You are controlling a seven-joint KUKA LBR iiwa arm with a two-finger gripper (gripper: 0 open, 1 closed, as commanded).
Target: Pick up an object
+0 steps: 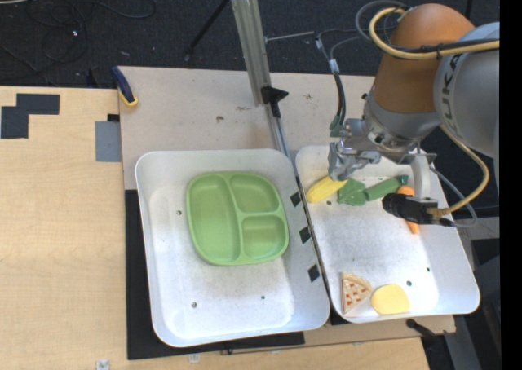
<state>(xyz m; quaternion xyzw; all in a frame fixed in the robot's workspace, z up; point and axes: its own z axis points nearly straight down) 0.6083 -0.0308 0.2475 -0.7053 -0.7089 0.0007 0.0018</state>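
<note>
Over the right bin (457,295), the claw (349,163) is lowered beside a yellow toy (324,190). Its grip cannot be told. Nothing is seen lifted, so picking is judged unfinished.

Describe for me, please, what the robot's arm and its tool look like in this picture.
The arm is bulky and rounded, grey, with a broad orange band above the wrist. A yellow cable loops over the band, and thinner grey cables hang beside it. Dark lettering shows on the grey shell, too partial to read. The tool is a small block of bare grey metal below the wrist.
</note>
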